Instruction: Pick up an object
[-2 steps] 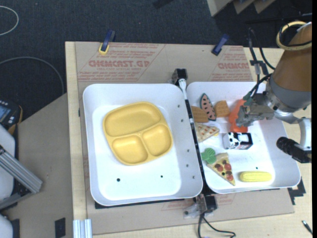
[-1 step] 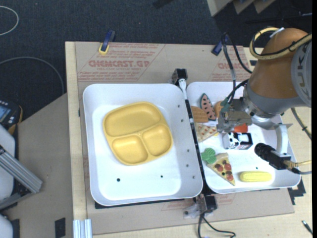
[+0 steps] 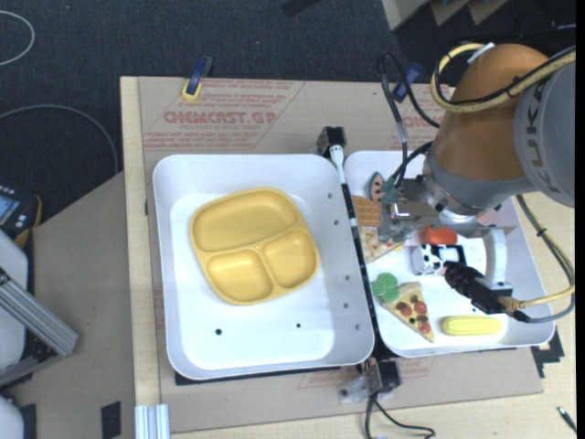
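Over the right bin (image 3: 535, 337): arm low among toy food, jaws state cannot be told.

The gripper (image 3: 430, 245) sits beneath the grey and orange wrist, whose bulk hides most of it. A black-and-white toy (image 3: 430, 261) with an orange piece (image 3: 440, 236) above it lies directly at the gripper's lower end, touching or just beside it; contact cannot be confirmed. A pizza slice (image 3: 413, 310) and green piece (image 3: 386, 287) lie near, toward the front wall; a yellow corn cob (image 3: 472, 326) rests further right. A watermelon slice (image 3: 379, 187) and waffle-like pieces (image 3: 367, 216) are partly covered by the arm. The left bin (image 3: 183, 190) holds a yellow divided plate (image 3: 253, 244), well apart, on the tabletop (image 3: 137, 135).
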`<state>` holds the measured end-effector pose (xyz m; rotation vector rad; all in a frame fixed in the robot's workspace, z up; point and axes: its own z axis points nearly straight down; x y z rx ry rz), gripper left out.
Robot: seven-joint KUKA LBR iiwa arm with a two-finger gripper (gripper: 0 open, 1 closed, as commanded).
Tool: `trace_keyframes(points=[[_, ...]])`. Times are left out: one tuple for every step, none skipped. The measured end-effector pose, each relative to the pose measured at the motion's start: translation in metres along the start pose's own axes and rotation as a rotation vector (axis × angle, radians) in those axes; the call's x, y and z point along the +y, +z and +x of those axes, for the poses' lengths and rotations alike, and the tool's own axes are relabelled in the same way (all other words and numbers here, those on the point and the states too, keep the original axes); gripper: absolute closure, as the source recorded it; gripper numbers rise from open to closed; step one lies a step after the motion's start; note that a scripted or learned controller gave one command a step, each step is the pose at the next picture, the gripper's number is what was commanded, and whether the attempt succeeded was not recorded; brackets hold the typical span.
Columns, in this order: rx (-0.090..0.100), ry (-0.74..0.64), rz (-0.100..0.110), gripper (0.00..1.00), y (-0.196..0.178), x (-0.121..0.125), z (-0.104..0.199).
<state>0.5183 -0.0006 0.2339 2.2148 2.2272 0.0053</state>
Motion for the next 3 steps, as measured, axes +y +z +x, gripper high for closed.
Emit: trace_keyframes(points=[[-0.003,0.005,0.001,1.0,0.007,0.008,0.004],[-0.002,0.006,0.007,1.0,0.02,-0.001,0.005],[-0.002,0.004,-0.001,1.0,0.002,0.004,0.008]])
